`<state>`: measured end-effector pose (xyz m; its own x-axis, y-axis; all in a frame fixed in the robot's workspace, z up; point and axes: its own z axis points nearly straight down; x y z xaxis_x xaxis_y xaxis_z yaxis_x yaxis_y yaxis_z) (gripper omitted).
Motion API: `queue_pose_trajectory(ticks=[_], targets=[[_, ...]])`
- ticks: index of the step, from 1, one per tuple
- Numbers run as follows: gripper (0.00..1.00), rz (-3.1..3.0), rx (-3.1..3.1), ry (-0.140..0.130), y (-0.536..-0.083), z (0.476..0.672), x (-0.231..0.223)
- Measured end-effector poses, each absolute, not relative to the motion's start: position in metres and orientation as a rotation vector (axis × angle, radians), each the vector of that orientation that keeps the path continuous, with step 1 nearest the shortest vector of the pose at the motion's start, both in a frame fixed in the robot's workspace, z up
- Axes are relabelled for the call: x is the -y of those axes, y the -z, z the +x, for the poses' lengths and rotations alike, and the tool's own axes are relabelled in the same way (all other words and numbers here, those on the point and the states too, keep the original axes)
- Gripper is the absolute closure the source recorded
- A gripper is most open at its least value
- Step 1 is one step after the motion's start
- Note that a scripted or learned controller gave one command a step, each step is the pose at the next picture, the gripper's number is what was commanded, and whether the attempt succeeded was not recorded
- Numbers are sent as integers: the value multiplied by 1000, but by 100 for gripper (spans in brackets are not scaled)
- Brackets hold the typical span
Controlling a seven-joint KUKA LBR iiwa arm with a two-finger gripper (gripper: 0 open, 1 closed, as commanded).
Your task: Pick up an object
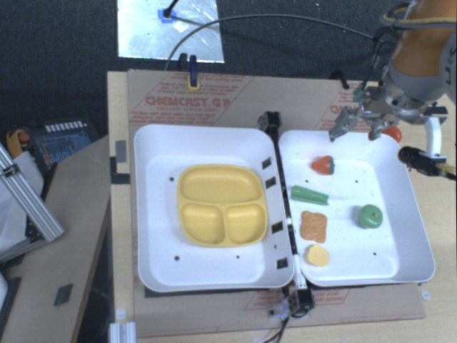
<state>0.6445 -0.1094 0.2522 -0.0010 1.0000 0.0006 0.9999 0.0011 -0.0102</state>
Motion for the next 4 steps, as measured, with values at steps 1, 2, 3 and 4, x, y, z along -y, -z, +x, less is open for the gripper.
queue_pose_trajectory(ticks=[1, 2, 3, 4], targets=[[0, -2219, 2226, 1, -260, 647, 109], [0, -2218, 2225, -1, -210, 657, 110], [0, -2214, 2227, -2, -150, 657, 103], [0, -2212, 2228, -2, -91, 658, 94]])
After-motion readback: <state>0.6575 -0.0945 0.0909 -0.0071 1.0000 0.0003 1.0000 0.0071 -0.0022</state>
